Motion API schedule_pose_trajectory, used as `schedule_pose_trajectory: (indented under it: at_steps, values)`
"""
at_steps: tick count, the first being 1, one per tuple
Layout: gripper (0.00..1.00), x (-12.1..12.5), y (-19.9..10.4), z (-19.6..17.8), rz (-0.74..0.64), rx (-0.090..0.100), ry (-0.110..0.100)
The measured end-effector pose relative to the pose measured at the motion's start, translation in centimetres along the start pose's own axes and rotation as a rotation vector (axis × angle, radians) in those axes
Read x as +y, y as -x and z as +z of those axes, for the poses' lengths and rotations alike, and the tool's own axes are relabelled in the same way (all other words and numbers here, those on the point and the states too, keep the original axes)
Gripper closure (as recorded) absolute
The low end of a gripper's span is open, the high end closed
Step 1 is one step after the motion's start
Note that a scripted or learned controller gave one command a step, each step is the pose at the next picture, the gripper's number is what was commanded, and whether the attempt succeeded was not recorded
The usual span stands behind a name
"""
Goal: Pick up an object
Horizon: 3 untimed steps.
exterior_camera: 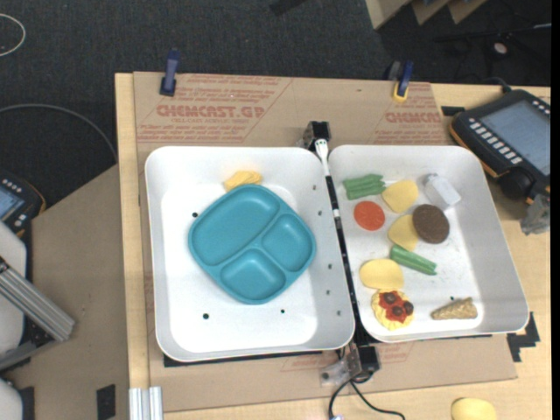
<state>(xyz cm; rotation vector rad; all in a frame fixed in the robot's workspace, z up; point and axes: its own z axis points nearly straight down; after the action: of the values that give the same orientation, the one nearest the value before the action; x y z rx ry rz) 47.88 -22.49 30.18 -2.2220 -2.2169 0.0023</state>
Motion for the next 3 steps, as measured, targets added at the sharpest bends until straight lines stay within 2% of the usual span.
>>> schedule_pose_trajectory:
  at_steps: [1, 2, 3]
  values:
    - [1.00, 3.3, -5.0, -10.5, -0.010, -0.005, 0.018]
    - [1.00, 5.3, -0.6, -4.2, 0.000, -0.001, 0.001]
    - [1.00, -0.2, -4.5, -5.2, -0.004, 0.002, 0.000]
